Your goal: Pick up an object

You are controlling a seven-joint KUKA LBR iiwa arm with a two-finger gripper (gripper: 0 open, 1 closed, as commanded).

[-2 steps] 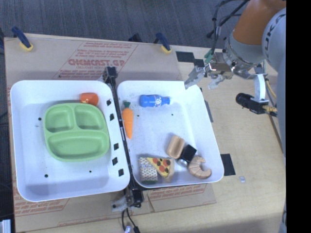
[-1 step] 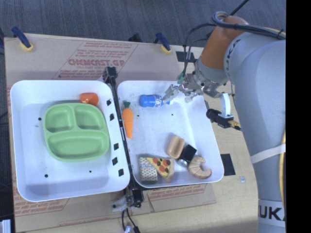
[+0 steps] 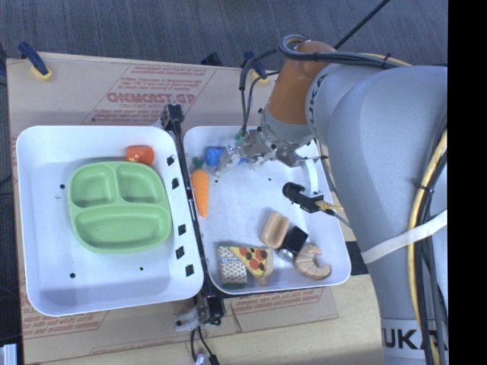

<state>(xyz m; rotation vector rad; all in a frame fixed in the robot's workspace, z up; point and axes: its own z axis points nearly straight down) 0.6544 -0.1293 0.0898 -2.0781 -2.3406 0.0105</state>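
My gripper (image 3: 242, 152) hangs low over the far end of the right bin (image 3: 237, 204), just right of a small blue object (image 3: 214, 157). An orange carrot (image 3: 200, 191) lies along that bin's left wall. At the near end lie a pizza slice (image 3: 253, 260), a striped block (image 3: 229, 265), a tan bread piece (image 3: 274, 228), a black block (image 3: 294, 239) and a croissant (image 3: 313, 261). I see nothing held in the gripper.
The left bin (image 3: 38, 272) holds a green divided plate (image 3: 119, 206), with an orange-red fruit (image 3: 139, 154) at its far edge. The arm's grey bulk covers the right side of the view. A black clip rail (image 3: 183, 204) runs between the bins.
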